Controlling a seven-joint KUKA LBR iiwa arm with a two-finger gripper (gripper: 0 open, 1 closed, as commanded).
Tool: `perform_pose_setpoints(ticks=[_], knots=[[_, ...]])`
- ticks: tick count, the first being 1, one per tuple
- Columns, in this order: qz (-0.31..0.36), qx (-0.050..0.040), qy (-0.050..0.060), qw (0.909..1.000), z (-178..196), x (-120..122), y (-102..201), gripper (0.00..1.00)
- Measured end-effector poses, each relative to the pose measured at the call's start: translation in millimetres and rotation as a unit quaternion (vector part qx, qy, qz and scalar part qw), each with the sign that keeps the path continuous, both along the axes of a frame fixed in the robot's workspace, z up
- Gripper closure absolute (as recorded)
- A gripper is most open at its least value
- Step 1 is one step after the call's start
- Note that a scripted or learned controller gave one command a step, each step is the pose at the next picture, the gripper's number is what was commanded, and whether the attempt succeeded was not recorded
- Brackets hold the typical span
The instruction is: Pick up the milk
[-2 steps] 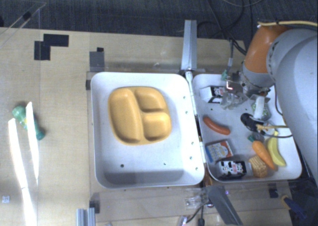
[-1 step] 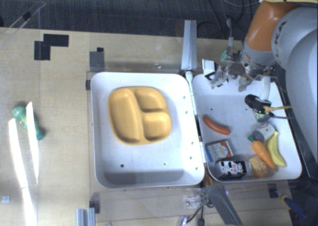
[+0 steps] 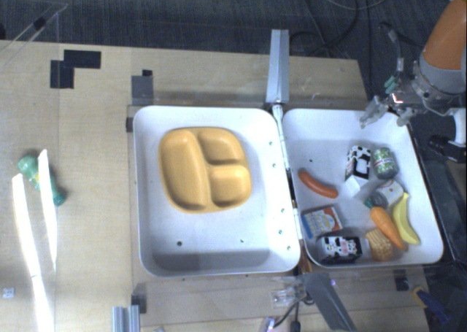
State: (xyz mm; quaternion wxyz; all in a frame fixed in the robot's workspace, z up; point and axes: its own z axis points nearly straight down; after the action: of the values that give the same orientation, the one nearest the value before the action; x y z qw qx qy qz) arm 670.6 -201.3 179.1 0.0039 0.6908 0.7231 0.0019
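The milk (image 3: pixel 357 162) is a small carton with black and white cow patches, standing in the upper middle of the right bin (image 3: pixel 315 128). A second cow-patterned box (image 3: pixel 341 247) lies flat at that bin's front edge. My gripper (image 3: pixel 384 115) hangs over the bin's far right corner, up and to the right of the milk and well apart from it. Its jaws are spread open with nothing between them. The arm's orange band (image 3: pixel 446 37) shows at the top right.
Right beside the milk lies a green can (image 3: pixel 383 163). The right bin also holds a sausage (image 3: pixel 318 183), a carrot (image 3: pixel 386 227), a banana (image 3: pixel 405 219) and a small blue-orange box (image 3: pixel 322 219). A yellow divided tray (image 3: pixel 205 168) lies in the left bin (image 3: pixel 149 199).
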Motion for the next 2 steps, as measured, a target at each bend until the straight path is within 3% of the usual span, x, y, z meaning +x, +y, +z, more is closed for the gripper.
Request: perform_pose_setpoints(ticks=[1, 2], knots=[[0.142, -0.0023, 0.002, 0.9898, -88.5, -0.1, 30.8, 0.00], [0.144, -0.0041, -0.005, 0.9896, -75.2, 3.4, 32.1, 1.00]])
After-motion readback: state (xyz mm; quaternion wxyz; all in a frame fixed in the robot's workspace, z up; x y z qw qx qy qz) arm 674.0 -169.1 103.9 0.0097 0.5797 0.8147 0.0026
